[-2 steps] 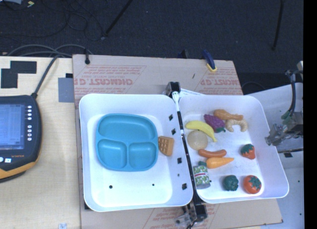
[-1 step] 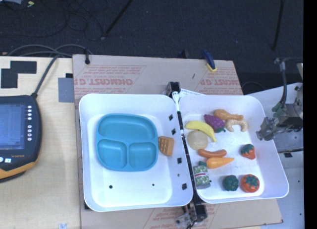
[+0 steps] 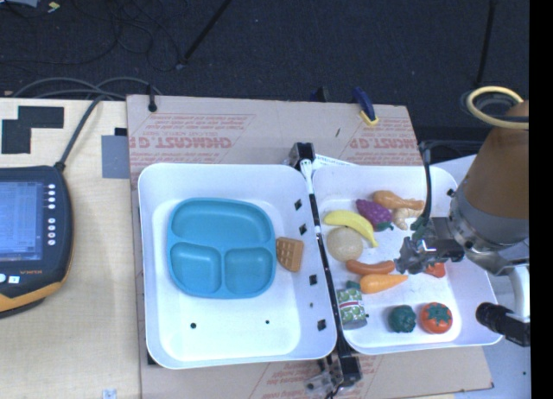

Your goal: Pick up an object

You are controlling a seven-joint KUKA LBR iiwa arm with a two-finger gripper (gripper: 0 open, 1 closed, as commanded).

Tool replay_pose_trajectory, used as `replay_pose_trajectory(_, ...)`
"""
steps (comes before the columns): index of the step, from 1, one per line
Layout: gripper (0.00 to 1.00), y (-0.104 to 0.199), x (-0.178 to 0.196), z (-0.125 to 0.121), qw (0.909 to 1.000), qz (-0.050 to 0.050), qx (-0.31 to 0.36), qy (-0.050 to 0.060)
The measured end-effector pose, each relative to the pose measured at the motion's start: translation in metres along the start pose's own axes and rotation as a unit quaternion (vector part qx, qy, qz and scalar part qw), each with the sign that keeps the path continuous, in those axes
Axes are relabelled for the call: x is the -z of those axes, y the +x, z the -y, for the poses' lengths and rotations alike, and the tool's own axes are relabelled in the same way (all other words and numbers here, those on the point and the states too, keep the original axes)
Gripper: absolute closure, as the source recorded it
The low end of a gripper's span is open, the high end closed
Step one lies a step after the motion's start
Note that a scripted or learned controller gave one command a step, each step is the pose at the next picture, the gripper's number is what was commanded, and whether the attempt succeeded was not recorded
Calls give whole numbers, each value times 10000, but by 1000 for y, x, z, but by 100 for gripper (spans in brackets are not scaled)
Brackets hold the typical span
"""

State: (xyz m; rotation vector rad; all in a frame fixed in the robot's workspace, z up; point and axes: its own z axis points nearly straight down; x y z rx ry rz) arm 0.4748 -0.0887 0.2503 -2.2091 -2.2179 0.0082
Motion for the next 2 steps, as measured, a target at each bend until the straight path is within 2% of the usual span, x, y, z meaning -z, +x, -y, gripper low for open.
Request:
replay_pose_trajectory(1,100,68,56,-26,10000,17,7,-65)
replay_pose_trajectory(2,100,120,112,0,10000,12,10,-70)
